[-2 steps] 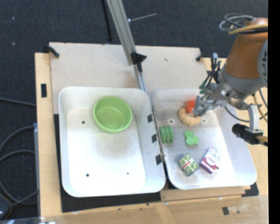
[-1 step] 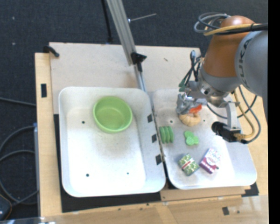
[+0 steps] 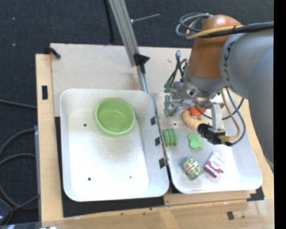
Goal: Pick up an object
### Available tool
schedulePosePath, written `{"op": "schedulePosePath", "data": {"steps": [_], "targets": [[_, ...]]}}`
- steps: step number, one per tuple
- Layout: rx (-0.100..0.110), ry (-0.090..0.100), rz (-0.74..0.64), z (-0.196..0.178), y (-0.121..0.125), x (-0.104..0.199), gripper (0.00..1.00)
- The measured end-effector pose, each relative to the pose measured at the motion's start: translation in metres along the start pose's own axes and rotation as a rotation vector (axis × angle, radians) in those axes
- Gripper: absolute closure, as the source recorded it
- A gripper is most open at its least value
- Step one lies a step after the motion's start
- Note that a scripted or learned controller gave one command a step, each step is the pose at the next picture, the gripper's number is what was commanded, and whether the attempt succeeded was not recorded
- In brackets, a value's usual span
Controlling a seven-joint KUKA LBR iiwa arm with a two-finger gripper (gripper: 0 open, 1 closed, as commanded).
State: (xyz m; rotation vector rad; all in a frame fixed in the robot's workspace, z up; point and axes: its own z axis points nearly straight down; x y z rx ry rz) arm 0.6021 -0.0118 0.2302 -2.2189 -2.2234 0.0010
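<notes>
Camera view: arm (image 3: pixel 238 56) comes in from the right, orange band sits over the upper part of the right bin (image 3: pixel 248 175), gripper (image 3: pixel 171 106) is down at that bin's upper-left corner, right by the divider between the two bins. Can't tell how the gripper is set, it's blurred against wrist hardware and cabling, and nothing visibly sits in it. Pickable items are all in the right bin: green ridged piece (image 3: pixel 169 137) lies just beside the left wall, below the gripper; small green blob (image 3: pixel 195 141) to its right, apart from it; tan curved object (image 3: pixel 191 119) with an orange bit (image 3: pixel 195 111) touching its top sits just under the wrist, partly hidden by it. Lower down, a green-and-red patterned block (image 3: pixel 192 168) and a pink-and-white packet (image 3: pixel 215 164) lie near each other, close to the bin's front edge. Black connector with a yellowish cable (image 3: pixel 214 135) hangs off the arm over the middle of the bin. Left bin (image 3: pixel 76 175) holds a light green bowl (image 3: pixel 115 117), upright, in its upper half, well apart from the gripper. Metal rail (image 3: pixel 126 27) runs diagonally from the top of the view down to the bins' shared corner.
</notes>
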Motion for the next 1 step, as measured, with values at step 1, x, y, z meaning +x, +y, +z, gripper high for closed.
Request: {"op": "schedulePosePath", "data": {"steps": [1], "targets": [[-0.002, 0.001, -0.005, 0.004, 0.0034, 0.0576, 1.0]]}}
